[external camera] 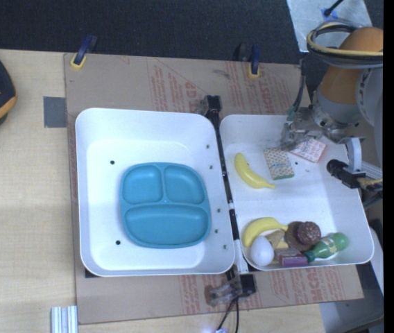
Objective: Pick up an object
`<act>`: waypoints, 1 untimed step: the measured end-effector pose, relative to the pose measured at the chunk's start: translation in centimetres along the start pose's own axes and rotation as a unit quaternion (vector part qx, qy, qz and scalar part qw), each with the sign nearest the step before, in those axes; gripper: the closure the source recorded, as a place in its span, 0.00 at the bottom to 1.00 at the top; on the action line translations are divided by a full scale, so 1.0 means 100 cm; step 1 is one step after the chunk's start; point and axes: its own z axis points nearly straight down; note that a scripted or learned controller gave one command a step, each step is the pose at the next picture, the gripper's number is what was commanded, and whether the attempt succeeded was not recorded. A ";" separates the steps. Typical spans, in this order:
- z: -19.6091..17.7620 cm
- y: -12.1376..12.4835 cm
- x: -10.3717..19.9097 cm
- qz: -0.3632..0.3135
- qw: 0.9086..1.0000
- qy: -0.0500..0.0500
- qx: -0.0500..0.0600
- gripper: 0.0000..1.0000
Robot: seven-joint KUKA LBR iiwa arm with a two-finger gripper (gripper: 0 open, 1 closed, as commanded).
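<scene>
The gripper (298,134) hung low over the far right corner of the right bin (343,200), its grasp state impossible to tell. The patterned square packet (279,163) lay just near-left of it, a pink card (310,150) just right. The small banana (251,172) lay farther left, long axis slanting near-right; bare white floor surrounded them.

Position: fixed above the bench (23,186).
Facing: down, at a slant.
Coverage: both white bins (89,186), whole.
Arm (346,68): enters from the right.
</scene>
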 end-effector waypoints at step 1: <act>0.017 -0.036 -0.036 0.004 1.000 0.000 0.006 1.00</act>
